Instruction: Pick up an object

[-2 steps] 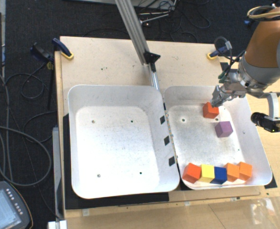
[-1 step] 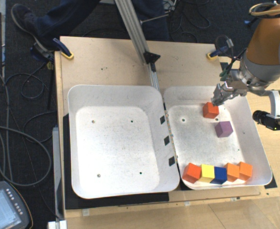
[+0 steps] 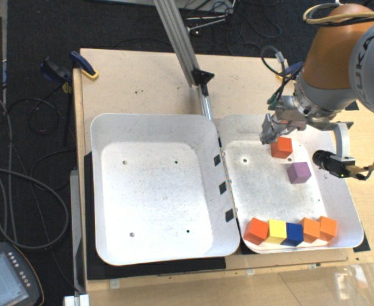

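My gripper (image 3: 272, 132) hangs over the back of the right bin (image 3: 267, 193), under the grey and orange wrist. An orange cube (image 3: 281, 148) sits right at its lower right tip, touching or nearly touching it; I cannot tell whether it is gripped. A purple cube (image 3: 299, 172) lies a little farther toward the front right. Along the bin's front edge runs a row of blocks: an orange one (image 3: 257, 230), a yellow one (image 3: 277, 230), a blue one (image 3: 294, 233) and two more orange ones (image 3: 319, 228).
The left bin (image 3: 152, 187) lies beside the right one, with black clips on the shared rim. A slanted metal pole (image 3: 177, 34) reaches down to the bins' back edge. Cables trail off the wrist at the right.
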You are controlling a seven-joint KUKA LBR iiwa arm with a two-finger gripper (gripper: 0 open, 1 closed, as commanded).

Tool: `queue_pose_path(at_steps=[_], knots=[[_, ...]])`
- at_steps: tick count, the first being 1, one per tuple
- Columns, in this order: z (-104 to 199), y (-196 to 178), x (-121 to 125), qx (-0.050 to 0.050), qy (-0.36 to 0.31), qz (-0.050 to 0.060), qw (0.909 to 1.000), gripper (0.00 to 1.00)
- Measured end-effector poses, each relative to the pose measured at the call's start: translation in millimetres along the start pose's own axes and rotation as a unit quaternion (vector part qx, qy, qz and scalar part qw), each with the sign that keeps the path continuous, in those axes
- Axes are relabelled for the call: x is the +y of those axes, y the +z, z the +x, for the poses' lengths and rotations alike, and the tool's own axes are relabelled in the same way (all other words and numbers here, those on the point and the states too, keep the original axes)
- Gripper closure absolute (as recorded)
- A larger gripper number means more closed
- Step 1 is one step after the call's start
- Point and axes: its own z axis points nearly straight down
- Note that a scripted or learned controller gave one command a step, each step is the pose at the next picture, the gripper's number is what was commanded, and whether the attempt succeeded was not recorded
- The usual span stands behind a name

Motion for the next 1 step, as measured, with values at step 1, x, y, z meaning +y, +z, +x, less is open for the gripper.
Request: queue_pose_path(at_steps=[1], knots=[[53.1,12.8,-8.2,0.000,0.000,0.001,1.0000,1.00]])
